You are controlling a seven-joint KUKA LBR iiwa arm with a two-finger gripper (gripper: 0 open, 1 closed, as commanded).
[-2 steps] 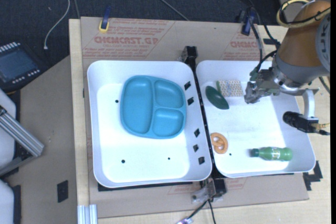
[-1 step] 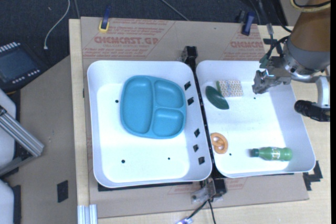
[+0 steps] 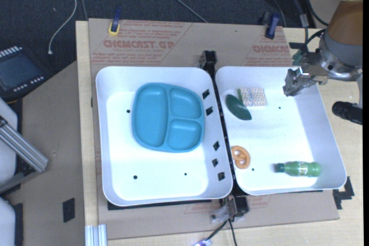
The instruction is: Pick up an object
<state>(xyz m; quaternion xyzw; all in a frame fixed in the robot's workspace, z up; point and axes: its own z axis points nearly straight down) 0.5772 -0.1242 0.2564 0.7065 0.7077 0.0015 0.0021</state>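
My gripper (image 3: 291,87) hangs over the far right part of the right bin (image 3: 323,124), with nothing seen between its fingers. In that bin lie a dark green leaf-shaped piece (image 3: 237,106), a small patterned packet (image 3: 252,97) just behind it, an orange pretzel-like ring (image 3: 240,156) near the front left corner, and a green bottle (image 3: 298,168) on its side near the front edge. The packet is the nearest thing, a short way left of the gripper.
The left bin (image 3: 112,141) holds a blue divided plate (image 3: 168,117). Black clips line the wall between the two bins. Blue clamps (image 3: 115,25) sit at the board's far edge. Cables trail over the dark floor beyond.
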